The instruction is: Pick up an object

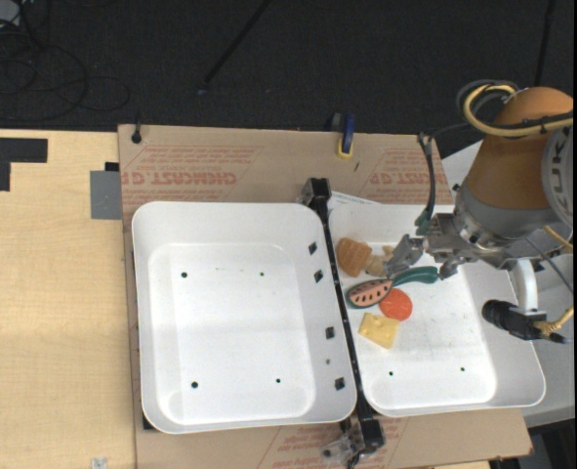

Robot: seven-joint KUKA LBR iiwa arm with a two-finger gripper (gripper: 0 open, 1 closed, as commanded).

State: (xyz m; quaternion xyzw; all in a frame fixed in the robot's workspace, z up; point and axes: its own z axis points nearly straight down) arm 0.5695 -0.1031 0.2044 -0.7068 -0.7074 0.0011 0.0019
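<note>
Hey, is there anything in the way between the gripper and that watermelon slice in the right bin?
Nothing visible blocks it. The gripper sits just above and right of the watermelon slice in the right bin. Close neighbours crowd it, though: an orange ball, a brown piece and a yellow block.

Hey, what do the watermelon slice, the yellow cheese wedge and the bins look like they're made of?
Watermelon slice: probably molded plastic toy, going by its flat painted red and green. Cheese wedge: likely plastic or foam, matte yellow; too small to tell. Right bin and left bin: smooth, slightly glossy white plastic, going by their rounded molded rims.
</note>
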